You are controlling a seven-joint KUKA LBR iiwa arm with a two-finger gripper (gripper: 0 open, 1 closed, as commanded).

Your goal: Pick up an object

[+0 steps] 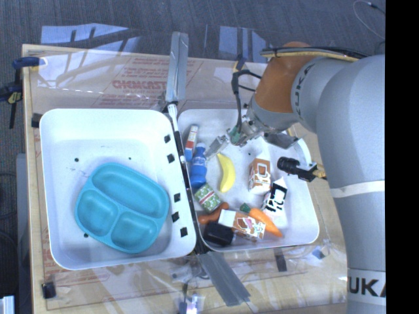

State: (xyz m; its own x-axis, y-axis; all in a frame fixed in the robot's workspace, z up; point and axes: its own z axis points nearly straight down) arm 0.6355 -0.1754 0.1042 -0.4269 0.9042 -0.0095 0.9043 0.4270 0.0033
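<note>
Camera view, arm: the grey arm [347, 129] comes in from the right side, with its orange band [278, 87] above the wrist, and it bends down over the back part of the right bin [308, 231].
Camera view, gripper: the gripper [230, 140] is low inside the right bin, near the back wall, just above the top end of the banana [226, 173].
Camera view, claw state: I cannot tell if the claw is open or closed, because it is small and partly dark here; nothing is seen held in it.
Camera view, right bin objects: the yellow banana lies near the middle. On its left a blue bottle [198, 165] and a thin tube with red cap [190, 142] lie along the left wall. Below the banana is a small green box [206, 197].
Camera view, right bin front: a carrot [267, 222] and a small carton with brown print [247, 225] lie together, and a black object [218, 235] is in the front left corner.
Camera view, right bin right side: a white and brown carton [260, 175] stands right of the banana, and a black and white box [277, 198] is just below it.
Camera view, left bin: the left bin [62, 133] holds a blue plate with three compartments [123, 207], lying flat in its front half.
Camera view, bench: both bins sit side by side on the bench [98, 70], touching at the middle.
</note>
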